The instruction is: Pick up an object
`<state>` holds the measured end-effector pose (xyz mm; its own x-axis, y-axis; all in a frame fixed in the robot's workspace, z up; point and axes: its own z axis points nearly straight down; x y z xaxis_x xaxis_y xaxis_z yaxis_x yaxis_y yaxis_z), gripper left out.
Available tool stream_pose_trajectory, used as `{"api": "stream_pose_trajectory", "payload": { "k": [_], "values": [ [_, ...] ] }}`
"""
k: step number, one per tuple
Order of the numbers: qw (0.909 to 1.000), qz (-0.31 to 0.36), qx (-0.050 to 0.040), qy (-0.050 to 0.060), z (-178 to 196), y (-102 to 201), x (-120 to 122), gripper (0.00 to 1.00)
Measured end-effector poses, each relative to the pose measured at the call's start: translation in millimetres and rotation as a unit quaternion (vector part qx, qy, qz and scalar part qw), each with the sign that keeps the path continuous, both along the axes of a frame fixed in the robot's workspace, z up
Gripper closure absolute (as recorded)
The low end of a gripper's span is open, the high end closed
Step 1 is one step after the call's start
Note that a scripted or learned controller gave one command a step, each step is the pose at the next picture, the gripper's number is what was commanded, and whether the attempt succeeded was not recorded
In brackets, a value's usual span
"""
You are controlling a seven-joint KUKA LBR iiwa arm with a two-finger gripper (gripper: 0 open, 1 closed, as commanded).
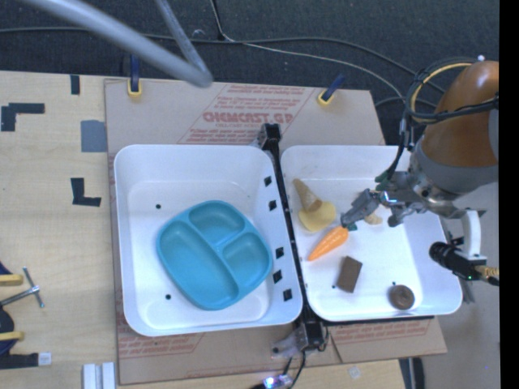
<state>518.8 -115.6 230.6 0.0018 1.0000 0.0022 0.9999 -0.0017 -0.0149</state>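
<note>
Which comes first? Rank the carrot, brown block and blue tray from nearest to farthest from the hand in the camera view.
From the hand:
1. Carrot, right bin, just below-left of it.
2. Brown block, right bin, lower down.
3. Blue tray, left bin, far across the divider.

Your arm (458, 128): cut off at the right edge. Pincer (354, 215): too small and dark to judge its opening. Pale object (373, 215) behind it: partly hidden, unidentifiable.
</note>
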Motion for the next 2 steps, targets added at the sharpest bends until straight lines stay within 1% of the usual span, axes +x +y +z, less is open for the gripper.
{"api": "stream_pose_trajectory", "payload": {
  "k": [1, 2],
  "values": [
    [1.0, 0.002, -0.0007, -0.006, 7, 0, 3, 0.0],
    [1.0, 0.001, -0.0008, -0.004, -57, 0, -1, 0.0]
  ]
}}
